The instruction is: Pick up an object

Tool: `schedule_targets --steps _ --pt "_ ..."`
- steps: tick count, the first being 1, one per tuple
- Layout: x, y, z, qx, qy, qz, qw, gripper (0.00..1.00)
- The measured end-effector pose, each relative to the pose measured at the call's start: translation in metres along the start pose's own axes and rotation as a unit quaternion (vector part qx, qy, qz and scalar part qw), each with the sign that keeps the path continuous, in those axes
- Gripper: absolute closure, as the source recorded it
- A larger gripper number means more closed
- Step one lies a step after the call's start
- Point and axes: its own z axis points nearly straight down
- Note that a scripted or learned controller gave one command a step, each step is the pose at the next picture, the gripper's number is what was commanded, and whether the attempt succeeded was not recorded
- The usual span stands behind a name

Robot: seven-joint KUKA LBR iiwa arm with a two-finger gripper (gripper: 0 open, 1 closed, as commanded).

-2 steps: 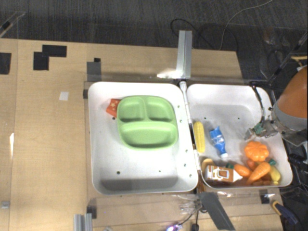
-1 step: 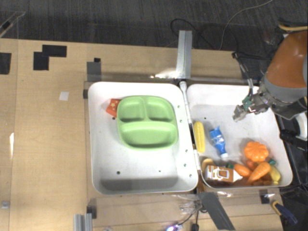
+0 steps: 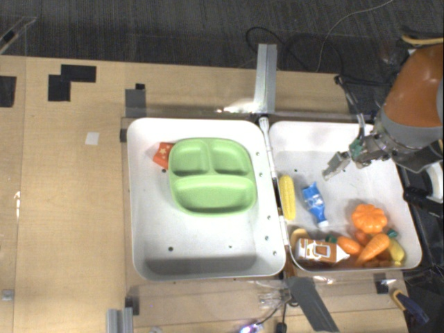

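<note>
The right bin (image 3: 312,141) holds a yellow corn cob (image 3: 286,197) along its left wall, a blue bottle (image 3: 314,204) beside it, an orange pumpkin (image 3: 369,218), carrots (image 3: 368,246) and a brown bottle (image 3: 319,251) lying at the front. My gripper (image 3: 341,163) hangs over the bin's middle, up and right of the blue bottle, its fingers spread apart with nothing between them. The arm's orange band (image 3: 416,85) is at the far right.
The left bin (image 3: 149,241) contains a green divided plate (image 3: 211,174) with a small red item (image 3: 161,155) at its left edge. A metal post (image 3: 266,78) stands behind the seam between the bins. Cables lie on the dark floor beyond.
</note>
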Motion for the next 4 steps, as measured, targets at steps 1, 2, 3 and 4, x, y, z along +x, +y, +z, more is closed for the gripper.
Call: schedule_targets --steps 1,2,3,4 --pt "0.036 -0.026 0.102 0.0 0.0 -0.076 0.9971 0.0" --pt "0.036 -0.024 0.093 -0.001 0.0 -0.076 0.9971 1.0" --pt "0.077 0.044 0.015 0.001 0.0 0.058 0.9983 1.0" --pt "0.077 0.044 0.015 0.001 0.0 0.058 0.9983 0.0"
